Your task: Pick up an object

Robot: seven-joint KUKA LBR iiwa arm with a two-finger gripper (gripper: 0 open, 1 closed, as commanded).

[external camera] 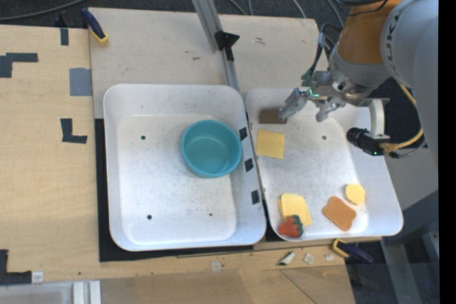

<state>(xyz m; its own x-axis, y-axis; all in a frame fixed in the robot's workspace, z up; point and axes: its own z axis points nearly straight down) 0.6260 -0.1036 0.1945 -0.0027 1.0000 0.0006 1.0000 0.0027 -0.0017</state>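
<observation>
Gripper: jaws spread open, nothing between them, above right bin. Yellow square at its 8 o'clock. Teal bowl: left bin.

A single fixed camera stood above the bench and looked down at a slant, near enough that the two white bins filled the middle of its frame. The left bin lay toward nine o'clock and the right bin toward three o'clock. The arm came in from about two o'clock, cut off by the frame's edge.
</observation>
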